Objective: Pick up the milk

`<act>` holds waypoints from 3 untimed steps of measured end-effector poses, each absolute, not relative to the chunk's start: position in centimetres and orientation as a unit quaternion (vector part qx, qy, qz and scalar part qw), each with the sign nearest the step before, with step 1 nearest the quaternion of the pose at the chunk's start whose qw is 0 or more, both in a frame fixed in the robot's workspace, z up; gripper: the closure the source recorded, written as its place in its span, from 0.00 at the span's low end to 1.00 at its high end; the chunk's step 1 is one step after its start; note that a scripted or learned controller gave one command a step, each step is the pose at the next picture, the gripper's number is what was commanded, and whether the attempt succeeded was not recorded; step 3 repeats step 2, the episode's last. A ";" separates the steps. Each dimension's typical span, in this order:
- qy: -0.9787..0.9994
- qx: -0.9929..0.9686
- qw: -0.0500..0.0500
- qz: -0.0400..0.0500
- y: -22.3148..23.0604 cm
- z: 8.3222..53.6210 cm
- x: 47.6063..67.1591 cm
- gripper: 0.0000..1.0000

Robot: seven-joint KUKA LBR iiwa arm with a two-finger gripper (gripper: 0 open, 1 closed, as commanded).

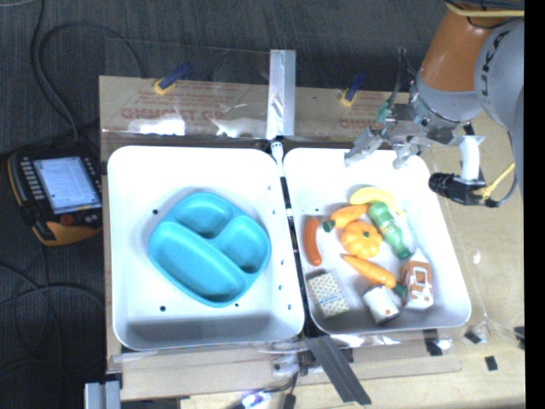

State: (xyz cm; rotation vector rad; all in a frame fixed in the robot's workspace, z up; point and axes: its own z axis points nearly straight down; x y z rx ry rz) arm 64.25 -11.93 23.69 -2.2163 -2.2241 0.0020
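I see the divided tray [210,247] in the left bin [128,313]; the milk [416,284] sits in the right bin's [447,228] near-right corner, beside the carrot [370,269].

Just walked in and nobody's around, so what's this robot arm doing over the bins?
The gripper hangs open over the far edge of the right bin, holding nothing. The milk carton it is meant to pick up lies untouched near that bin's front right, among toy foods. The left bin holds a blue tray.

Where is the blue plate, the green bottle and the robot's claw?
Blue plate [209,247], camera view, on its middle ridge.
Green bottle [390,229], camera view, on its body.
Claw [385,152], camera view, midway between its fingertips.
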 end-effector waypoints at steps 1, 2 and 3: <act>-0.679 -0.734 0.001 0.001 -17.3 23.1 52.6 0.00; -0.680 -0.734 0.001 0.001 -21.9 22.3 48.8 0.00; -0.680 -0.734 0.001 0.001 -21.9 22.3 48.8 0.00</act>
